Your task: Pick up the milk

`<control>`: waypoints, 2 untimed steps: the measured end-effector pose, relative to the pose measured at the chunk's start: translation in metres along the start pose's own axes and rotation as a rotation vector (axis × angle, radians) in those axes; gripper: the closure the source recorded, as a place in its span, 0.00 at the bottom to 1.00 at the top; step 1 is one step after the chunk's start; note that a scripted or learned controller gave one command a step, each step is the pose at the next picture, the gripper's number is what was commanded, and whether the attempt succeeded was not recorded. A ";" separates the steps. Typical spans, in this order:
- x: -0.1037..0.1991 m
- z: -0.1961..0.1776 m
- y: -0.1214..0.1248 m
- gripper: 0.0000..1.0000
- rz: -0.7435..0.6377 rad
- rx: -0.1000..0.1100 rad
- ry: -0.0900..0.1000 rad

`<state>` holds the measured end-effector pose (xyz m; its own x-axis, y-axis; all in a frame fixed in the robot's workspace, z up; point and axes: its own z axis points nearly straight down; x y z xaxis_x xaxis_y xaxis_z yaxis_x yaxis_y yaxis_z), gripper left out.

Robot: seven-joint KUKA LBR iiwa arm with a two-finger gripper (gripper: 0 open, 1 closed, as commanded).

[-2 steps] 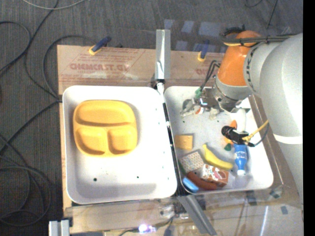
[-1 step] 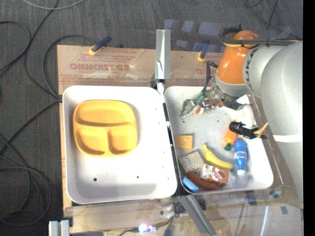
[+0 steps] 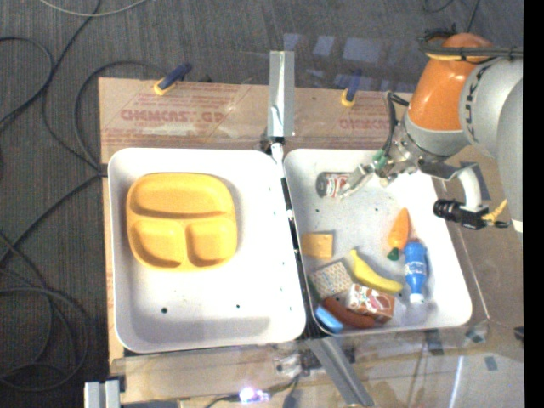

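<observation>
Hovering at the bin's [image 3: 463,308] far edge, my gripper [image 3: 371,171] grips nothing I can confirm, aperture unclear, milk [image 3: 414,270] lying well nearer, unlifted.

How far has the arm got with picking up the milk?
Nothing looks done yet. The gripper hovers at the top of the right bin, beside a small can. What looks like the milk carton lies untouched among the toys at that bin's bottom. Reaching, gripping and lifting it all remain.

Bench [image 3: 127,100] with two white bins [image 3: 204,313] side by side
</observation>
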<state>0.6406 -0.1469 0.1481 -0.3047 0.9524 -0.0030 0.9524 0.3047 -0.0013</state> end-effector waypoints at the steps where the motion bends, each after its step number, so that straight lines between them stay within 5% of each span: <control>1: 0.000 -0.009 0.000 1.00 0.000 0.000 0.001; 2: 0.000 -0.009 0.000 0.00 0.000 0.000 0.001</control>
<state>0.6407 -0.1463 0.1567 -0.3051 0.9523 -0.0019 0.9523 0.3051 -0.0018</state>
